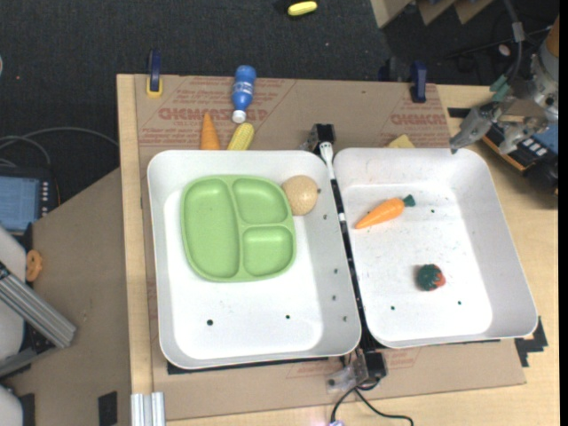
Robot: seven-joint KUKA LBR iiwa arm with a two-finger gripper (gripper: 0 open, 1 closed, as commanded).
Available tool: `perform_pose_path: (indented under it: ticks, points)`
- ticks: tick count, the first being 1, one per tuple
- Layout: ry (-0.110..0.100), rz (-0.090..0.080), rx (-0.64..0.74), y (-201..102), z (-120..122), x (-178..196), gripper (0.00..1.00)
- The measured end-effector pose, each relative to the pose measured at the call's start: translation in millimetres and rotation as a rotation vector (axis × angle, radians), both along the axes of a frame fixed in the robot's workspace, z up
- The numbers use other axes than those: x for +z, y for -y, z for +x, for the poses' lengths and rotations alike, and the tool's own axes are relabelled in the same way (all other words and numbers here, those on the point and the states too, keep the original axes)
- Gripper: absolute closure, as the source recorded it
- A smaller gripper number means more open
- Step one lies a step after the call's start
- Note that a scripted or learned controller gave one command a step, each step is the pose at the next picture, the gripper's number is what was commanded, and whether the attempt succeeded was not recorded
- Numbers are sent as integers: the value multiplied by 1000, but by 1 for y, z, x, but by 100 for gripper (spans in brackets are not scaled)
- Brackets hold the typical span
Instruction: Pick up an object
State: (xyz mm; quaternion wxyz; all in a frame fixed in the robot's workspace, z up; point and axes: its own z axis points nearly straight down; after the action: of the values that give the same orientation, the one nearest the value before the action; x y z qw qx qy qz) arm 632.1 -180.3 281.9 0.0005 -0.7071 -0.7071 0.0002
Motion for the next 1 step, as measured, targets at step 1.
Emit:
perform_pose_path:
  ticks: [1]
  points:
    - [-14, 5, -1, -26, -47, -116, 0]
